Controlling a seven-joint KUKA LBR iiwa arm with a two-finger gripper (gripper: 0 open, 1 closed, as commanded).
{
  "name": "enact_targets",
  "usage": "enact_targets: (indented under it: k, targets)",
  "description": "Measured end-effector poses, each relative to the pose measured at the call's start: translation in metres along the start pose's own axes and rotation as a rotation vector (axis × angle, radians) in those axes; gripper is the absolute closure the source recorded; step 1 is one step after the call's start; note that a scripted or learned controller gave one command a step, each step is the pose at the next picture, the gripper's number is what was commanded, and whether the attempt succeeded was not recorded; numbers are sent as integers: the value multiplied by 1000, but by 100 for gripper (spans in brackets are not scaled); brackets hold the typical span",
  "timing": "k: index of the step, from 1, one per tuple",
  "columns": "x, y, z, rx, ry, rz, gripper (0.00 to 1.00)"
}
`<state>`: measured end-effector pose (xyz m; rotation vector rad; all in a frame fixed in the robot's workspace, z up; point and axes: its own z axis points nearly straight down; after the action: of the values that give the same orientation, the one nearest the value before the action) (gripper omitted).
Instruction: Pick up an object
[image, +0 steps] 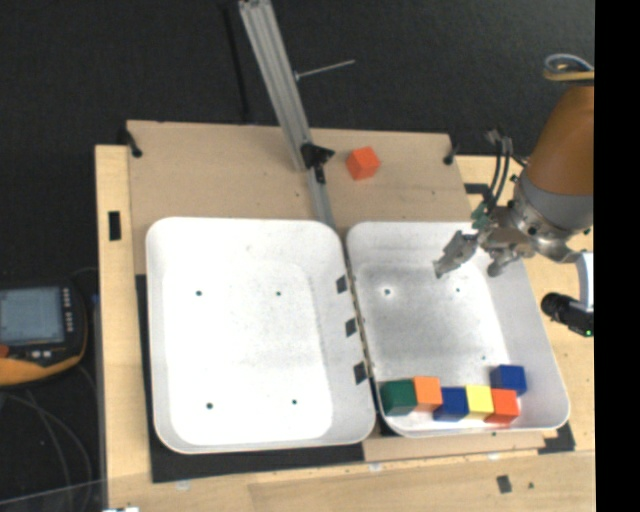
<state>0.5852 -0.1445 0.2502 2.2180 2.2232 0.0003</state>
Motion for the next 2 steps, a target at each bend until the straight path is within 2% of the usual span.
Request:
enact_targets:
  k: [1, 2]
  targets:
    - [-20, -32, 129, 9, 1, 5, 0]
    - [-5, -56, 152, -5, -3, 7, 0]
